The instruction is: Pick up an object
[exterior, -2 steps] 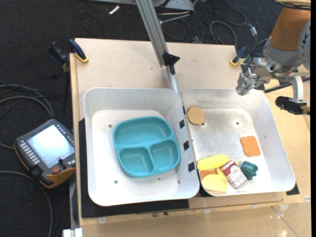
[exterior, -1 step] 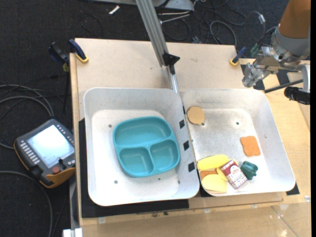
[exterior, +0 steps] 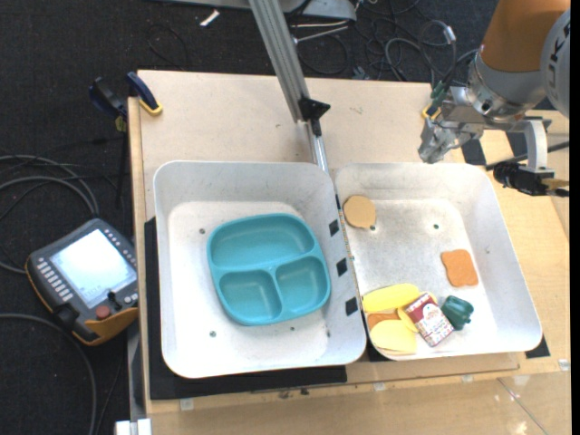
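Nothing has been picked up yet, judging from how things lie: every candidate object rests on the floor of the right bin point(exterior: 507, 243), which serves here as the landmark. The tool point(exterior: 435, 145) hangs above the desk point(exterior: 227, 116) just beyond that bin's far rim, near its far right corner, with the grey arm and its orange band point(exterior: 521, 21) rising behind it; whether the tool is spread or pressed together cannot be told at this angle, and nothing shows in it. Inside the right bin, a round tan piece point(exterior: 360, 212) lies near the far left corner, close to the divide with the left bin point(exterior: 172, 198). An orange piece point(exterior: 459, 267) sits toward the right wall, about midway along it. At the near edge a cluster lies together: yellow pieces point(exterior: 391, 299), a small red and white box point(exterior: 428, 320) resting against them, and a dark green object point(exterior: 457, 311) just beside the box. A teal divided tray point(exterior: 268, 267) rests in the left bin. The whole job remains: choosing one item, descending over it, closing and lifting. The orange piece looks the easiest, standing apart from its neighbours.
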You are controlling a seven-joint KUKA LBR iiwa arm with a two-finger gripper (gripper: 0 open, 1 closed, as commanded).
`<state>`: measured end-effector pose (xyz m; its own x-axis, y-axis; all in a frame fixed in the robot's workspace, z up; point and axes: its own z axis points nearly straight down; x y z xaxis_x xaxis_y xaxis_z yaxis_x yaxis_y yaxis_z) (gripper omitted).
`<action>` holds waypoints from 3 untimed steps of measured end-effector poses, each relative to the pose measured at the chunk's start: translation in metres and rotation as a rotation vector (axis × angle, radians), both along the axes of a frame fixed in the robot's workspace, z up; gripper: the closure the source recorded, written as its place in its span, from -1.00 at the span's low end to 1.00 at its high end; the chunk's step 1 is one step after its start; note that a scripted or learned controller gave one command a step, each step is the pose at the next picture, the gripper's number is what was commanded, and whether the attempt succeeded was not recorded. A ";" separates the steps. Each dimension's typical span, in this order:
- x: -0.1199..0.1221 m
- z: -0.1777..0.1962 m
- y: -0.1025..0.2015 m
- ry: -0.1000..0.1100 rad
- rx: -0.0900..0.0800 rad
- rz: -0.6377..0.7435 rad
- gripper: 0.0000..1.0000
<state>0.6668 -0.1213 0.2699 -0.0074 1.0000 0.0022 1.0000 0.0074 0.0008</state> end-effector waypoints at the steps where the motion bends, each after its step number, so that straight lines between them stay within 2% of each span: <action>1: -0.020 -0.007 0.057 0.002 0.000 0.000 1.00; 2: -0.034 -0.018 0.118 0.004 0.000 0.001 1.00; 3: -0.042 -0.016 0.166 0.002 -0.001 0.001 1.00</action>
